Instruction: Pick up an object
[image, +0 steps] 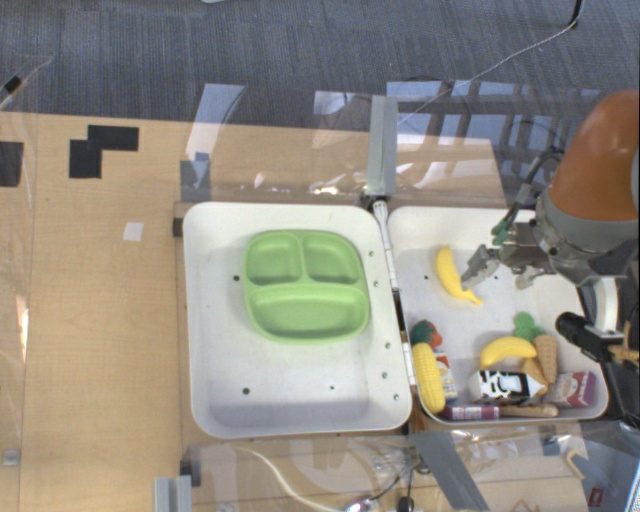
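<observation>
My gripper (497, 274) hangs over the upper part of the right bin (420, 225), open, with nothing between its fingers. Its left finger (479, 264) reaches down toward a small yellow banana (452, 275) that lies on the bin floor just left of it. I cannot tell whether the finger touches the banana. Along the bin's front edge lie a corn cob (428, 372), a second yellow banana (508, 350), a black-and-white carton (505, 385), an orange cone (547, 358), a green leafy piece (524, 325) and a pink box (572, 390).
A green divided plate (305, 285) sits in the left bin (215, 390). A red and green item (425, 333) lies by the divider above the corn. A thin pink stick (490, 411) rests against the right bin's front wall. The arm's orange band (600, 150) looms at the right.
</observation>
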